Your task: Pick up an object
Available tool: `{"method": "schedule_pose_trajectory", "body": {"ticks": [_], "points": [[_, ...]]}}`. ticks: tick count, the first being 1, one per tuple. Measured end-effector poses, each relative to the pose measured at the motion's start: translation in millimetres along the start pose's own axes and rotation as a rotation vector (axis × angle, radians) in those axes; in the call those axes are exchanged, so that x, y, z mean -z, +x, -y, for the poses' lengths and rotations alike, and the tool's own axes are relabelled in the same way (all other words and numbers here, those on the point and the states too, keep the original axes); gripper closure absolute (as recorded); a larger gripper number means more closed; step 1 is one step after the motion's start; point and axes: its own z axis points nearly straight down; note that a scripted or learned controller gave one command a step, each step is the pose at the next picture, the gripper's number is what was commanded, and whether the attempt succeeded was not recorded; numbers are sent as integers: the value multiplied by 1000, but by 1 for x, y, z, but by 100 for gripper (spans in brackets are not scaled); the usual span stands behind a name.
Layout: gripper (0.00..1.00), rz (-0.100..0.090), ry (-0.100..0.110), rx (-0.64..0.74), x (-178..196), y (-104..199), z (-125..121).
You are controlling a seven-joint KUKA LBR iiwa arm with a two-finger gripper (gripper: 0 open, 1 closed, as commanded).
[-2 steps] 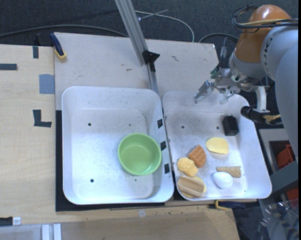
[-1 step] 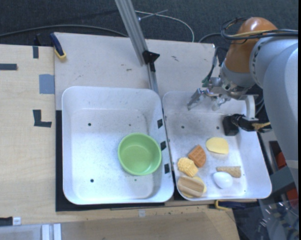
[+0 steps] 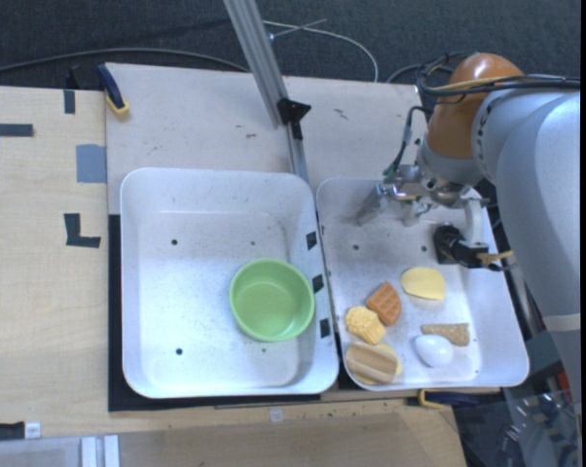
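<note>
Toy food (image 3: 402, 321) crowds right bin's (image 3: 347, 261) near half, seemingly.

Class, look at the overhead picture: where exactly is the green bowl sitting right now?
The green bowl sits in the left white bin, toward its lower right corner, close to the wall shared with the right bin holding the toy food.

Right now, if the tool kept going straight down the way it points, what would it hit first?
Probably the bare floor of the right bin. The tool sits over that bin's upper part, apart from the food toys nearer the bottom, though its height is hard to judge from above.
</note>
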Motion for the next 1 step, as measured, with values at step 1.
{"method": "schedule_pose_trajectory", "body": {"ticks": [1], "points": [[100, 1, -1, 2, 11, 1, 0]]}}
